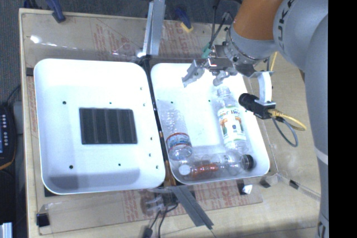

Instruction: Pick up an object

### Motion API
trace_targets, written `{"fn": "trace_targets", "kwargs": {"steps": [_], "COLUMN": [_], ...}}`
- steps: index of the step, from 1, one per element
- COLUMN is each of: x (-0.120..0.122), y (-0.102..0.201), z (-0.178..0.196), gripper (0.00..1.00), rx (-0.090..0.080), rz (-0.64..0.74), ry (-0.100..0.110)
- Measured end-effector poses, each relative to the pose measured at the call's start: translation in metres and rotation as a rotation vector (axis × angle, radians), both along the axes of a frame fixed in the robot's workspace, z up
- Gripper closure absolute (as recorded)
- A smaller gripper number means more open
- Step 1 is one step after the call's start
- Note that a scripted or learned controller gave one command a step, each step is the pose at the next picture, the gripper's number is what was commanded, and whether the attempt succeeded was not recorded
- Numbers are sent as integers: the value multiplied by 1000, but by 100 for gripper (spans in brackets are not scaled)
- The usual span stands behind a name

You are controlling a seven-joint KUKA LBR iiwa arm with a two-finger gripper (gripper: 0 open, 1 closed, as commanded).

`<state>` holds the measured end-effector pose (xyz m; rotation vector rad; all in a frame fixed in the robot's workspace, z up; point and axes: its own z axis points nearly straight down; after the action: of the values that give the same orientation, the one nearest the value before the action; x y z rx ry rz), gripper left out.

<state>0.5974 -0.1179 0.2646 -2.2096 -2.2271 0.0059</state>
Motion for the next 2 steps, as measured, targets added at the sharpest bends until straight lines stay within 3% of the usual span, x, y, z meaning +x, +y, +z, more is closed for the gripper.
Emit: {"fn": "trace_targets", "kwargs": {"steps": [1, 2], "x": [-16, -26], "y": [-54, -87], "z": [-55, -54], "gripper": [0, 0], "rx": [-1, 0], "rz": [-42, -1], "ry": [0, -2]}}
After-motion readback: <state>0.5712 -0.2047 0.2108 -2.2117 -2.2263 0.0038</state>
